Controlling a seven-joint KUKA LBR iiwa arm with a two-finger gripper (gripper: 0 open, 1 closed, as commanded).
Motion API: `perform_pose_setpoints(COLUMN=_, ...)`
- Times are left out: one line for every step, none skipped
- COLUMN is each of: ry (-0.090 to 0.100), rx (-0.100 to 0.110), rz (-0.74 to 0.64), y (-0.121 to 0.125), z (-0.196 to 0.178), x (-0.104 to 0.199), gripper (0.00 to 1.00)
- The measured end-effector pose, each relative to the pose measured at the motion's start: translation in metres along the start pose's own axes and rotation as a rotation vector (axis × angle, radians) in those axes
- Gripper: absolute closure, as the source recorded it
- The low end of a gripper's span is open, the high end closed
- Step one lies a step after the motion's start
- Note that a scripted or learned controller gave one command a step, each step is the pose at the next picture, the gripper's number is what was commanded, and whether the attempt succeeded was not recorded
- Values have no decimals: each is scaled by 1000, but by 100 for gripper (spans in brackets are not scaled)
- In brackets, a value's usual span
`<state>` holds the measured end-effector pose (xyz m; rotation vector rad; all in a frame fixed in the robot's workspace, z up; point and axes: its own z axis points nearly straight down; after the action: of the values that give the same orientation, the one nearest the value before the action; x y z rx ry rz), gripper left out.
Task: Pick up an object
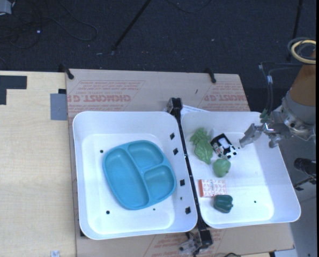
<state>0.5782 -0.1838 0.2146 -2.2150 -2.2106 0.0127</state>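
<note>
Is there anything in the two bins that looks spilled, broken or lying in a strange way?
Nothing stands out. The blue divided tray lies flat in the left bin, turned at an angle. The leafy green piece, black-and-white toy, pale green item, red-patterned packet and dark green pepper lie loose in the right bin.

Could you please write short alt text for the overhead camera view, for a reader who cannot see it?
A robot arm's pincer hangs over the right white bin, which holds a leafy green piece, a black-and-white toy, a light green item, a dark green pepper and a red-patterned packet. The left white bin holds a blue divided tray.
</note>
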Motion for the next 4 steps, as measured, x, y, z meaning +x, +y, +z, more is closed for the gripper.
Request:
perform_pose_setpoints(ry=-3, rx=-14, rz=-2, y=3, z=-7, x=0, gripper=0)
perform_pose_setpoints(ry=-1, rx=-8, rz=-4, y=12, z=41, x=2, gripper=0)
perform_pose_setpoints(ry=-1, rx=-8, rz=-2, y=7, z=85, x=2, gripper=0)
perform_pose_setpoints(ry=-6, rx=-30, rz=-3, y=13, z=98, x=0, gripper=0)
